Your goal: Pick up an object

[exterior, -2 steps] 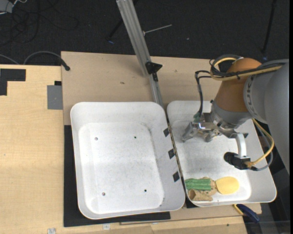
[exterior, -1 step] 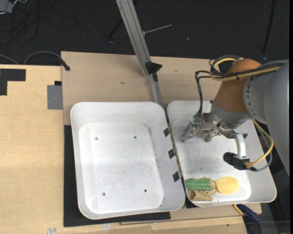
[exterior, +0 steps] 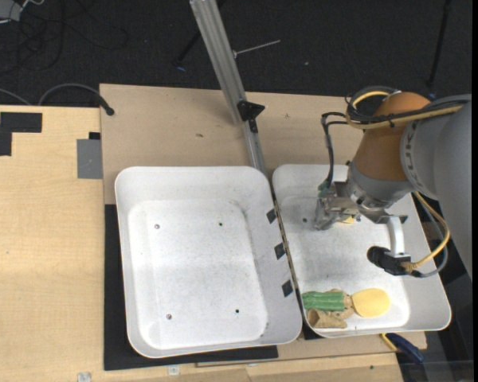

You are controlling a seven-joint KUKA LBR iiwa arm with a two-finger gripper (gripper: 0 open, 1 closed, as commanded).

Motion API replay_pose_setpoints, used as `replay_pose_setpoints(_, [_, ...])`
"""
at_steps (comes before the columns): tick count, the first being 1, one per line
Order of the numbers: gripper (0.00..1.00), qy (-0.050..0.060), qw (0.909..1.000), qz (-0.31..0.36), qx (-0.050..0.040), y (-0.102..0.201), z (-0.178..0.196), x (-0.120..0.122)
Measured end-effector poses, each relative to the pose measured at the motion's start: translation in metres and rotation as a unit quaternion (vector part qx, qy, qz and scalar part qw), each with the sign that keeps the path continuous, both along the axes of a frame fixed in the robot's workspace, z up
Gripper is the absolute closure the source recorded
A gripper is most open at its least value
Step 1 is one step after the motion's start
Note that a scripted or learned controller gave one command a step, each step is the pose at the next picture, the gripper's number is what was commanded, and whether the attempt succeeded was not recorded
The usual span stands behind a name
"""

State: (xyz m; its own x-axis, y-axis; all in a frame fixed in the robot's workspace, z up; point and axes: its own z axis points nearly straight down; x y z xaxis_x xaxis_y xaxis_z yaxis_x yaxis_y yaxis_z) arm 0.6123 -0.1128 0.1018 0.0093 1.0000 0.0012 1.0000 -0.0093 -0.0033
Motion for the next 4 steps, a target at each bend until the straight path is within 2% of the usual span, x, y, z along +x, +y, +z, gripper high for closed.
replay_pose_setpoints(3, [1.0, -0.004, 1.0, 0.005, -0.0011, -0.014, 0.175, 0.001])
replay_pose_setpoints(4, [1.0, 0.001, 1.0, 0.006, 0.0005, 0.037, 0.157, -0.003])
